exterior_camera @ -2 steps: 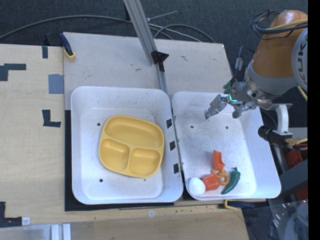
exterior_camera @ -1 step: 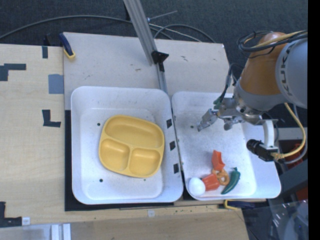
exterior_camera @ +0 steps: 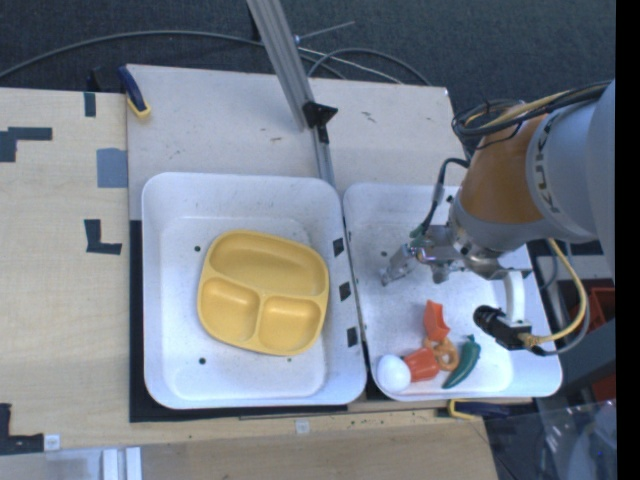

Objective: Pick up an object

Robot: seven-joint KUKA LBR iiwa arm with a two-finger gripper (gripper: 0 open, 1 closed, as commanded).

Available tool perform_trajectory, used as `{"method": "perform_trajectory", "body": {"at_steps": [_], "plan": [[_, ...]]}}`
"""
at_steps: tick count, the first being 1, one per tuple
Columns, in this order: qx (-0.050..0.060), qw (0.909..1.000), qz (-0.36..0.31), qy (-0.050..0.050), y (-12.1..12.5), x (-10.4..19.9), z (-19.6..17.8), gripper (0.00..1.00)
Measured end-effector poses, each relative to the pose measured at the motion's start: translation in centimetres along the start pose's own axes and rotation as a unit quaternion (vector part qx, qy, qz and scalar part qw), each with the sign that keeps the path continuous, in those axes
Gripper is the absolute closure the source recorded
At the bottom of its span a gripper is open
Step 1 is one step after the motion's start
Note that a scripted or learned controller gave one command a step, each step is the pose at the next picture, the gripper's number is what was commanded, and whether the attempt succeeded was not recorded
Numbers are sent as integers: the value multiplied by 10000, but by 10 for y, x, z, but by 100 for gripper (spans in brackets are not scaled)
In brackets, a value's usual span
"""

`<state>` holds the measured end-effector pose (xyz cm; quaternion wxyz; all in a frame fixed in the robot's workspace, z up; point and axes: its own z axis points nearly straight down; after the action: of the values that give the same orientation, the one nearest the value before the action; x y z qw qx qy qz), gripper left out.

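Dark carpet floor (exterior_camera: 500,28) (cables (exterior_camera: 200,38) trailing), pale wood bench (exterior_camera: 60,268), possibly plywood.
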<state>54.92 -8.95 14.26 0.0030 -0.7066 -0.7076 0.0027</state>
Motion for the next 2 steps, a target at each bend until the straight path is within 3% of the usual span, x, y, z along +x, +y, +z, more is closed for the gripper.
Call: {"method": "perform_trajectory", "body": {"at_steps": [1,2], "plan": [[-21,10000,-1,-6,-1,1,53,0],[-18,10000,-8,5,0,1,41,100]]}}
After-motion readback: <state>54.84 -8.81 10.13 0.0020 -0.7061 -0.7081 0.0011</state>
